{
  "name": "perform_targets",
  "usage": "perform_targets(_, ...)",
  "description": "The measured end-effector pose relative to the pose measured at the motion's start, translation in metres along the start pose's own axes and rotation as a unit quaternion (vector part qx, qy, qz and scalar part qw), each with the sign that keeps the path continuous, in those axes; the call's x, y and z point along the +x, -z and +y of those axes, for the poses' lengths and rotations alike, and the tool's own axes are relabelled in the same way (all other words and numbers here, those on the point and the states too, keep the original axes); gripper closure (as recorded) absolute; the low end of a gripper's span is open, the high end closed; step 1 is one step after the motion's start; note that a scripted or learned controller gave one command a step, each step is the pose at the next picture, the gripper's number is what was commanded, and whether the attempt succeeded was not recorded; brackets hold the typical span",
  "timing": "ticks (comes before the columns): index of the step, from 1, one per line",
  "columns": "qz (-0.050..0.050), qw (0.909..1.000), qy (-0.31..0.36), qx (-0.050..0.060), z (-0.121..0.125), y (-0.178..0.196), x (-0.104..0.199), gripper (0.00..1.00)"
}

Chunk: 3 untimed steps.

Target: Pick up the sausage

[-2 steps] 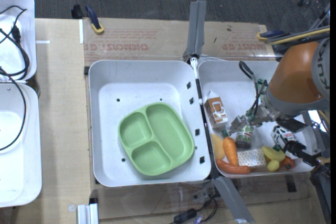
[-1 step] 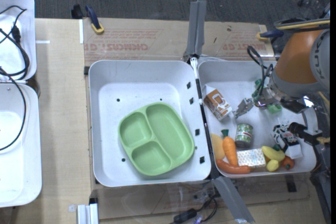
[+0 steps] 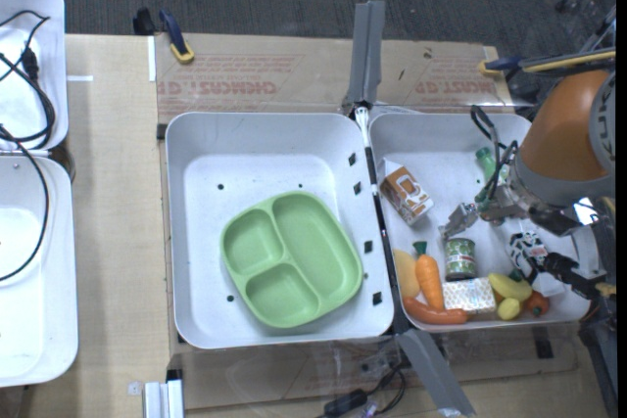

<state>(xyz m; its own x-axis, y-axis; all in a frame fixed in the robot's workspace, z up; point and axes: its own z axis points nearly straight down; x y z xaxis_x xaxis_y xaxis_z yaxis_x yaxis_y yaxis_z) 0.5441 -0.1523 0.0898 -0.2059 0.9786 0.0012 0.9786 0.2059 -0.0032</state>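
The sausage [image 3: 436, 313] is a reddish-brown curved link lying along the front wall of the right bin [image 3: 446, 127], just below a carrot [image 3: 428, 279]. My gripper [image 3: 458, 220] hangs over the middle of that bin, above a small green-labelled can [image 3: 459, 259]. It is well behind the sausage and nothing shows in its grasp. The orange band of the arm [image 3: 573, 137] comes in from the right.
The right bin also holds a brown carton [image 3: 407, 194], a beige block [image 3: 467, 295], yellow fruit [image 3: 509, 287], a black-and-white toy [image 3: 526, 250] and a green bottle [image 3: 486, 162]. A green divided plate [image 3: 290, 259] lies in the left bin [image 3: 196, 171].
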Motion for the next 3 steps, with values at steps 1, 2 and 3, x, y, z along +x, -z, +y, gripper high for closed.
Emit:
perform_targets(1,0.000,1.0000,-0.002,0.001,0.000,0.007,-0.001,1.00)
perform_targets(2,-0.001,0.9964,0.085,-0.001,-0.001,0.041,-0.008,1.00)
perform_targets(3,-0.001,0.9964,0.084,-0.001,-0.001,0.041,-0.008,0.00)
